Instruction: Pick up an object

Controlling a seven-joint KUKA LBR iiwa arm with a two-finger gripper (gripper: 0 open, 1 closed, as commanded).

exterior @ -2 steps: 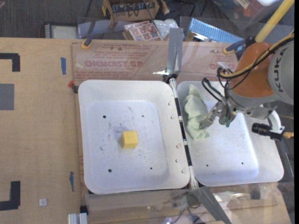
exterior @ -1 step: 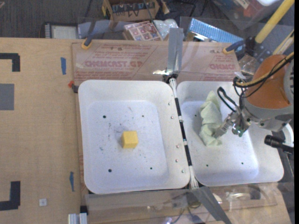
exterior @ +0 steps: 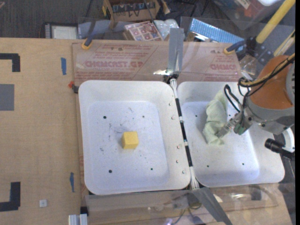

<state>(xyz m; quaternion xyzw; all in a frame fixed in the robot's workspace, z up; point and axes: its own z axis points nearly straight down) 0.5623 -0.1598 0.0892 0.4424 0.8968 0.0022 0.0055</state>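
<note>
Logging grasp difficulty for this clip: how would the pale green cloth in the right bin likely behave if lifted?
The cloth lies crumpled in folds, so it is probably floppy and would drape from a pinch. It looks thin, hence likely light. The gripper is at its lower edge; a grasp there may catch just one fold.

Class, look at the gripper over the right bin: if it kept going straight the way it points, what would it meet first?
Probably the pale green cloth. The gripper points left and downward, its tip at the cloth's edge; from this slanted view, actual contact is unclear.
</note>
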